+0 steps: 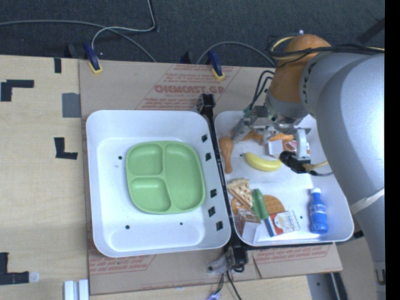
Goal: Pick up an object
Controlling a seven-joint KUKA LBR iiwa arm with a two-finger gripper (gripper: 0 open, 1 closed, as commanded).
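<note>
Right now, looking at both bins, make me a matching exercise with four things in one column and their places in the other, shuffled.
Things:
1. green divided plate
2. banana
3. blue bottle
4. green marker

Places:
A. right bin, near its right wall
B. left bin, in the middle
C. right bin, lying on the snack packets
D. right bin, just below the pincer

Pairs: 1-B, 2-D, 3-A, 4-C

I am reading red print, "CHEMCAST", running slantwise on the brown cardboard sheet in the upper middle of the frame; the smaller red lines nearby are staying illegible to me.
</note>
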